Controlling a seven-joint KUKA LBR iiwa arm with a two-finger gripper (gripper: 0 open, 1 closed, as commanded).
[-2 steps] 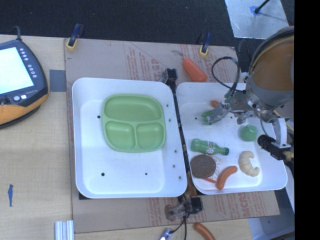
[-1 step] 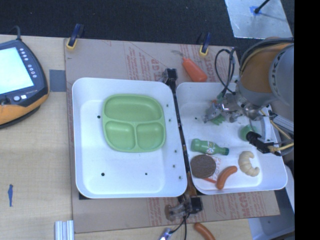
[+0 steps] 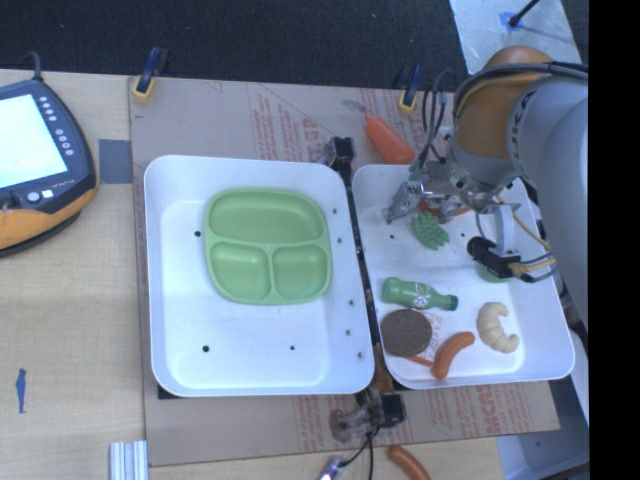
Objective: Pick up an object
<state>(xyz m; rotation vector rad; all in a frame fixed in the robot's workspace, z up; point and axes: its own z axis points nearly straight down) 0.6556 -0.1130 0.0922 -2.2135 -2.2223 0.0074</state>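
Smooth white bins (image 3: 170,368) hold a divided green tray (image 3: 268,245), ridged cookie (image 3: 405,332).

We see the claw (image 3: 425,200) low in the right bin (image 3: 560,363), a green leafy toy (image 3: 431,231) just beside it; bottle (image 3: 418,294), cookie (image 3: 405,332), sausage (image 3: 452,352) and croissant (image 3: 497,327) crowd the floor nearer the camera.

Robot arm (image 3: 545,118): broad grey cylindrical link, a rounded orange band above the wrist, black cables looping beside it, and a small metallic gripper (image 3: 420,200) assembly with thin red wiring at its tip.
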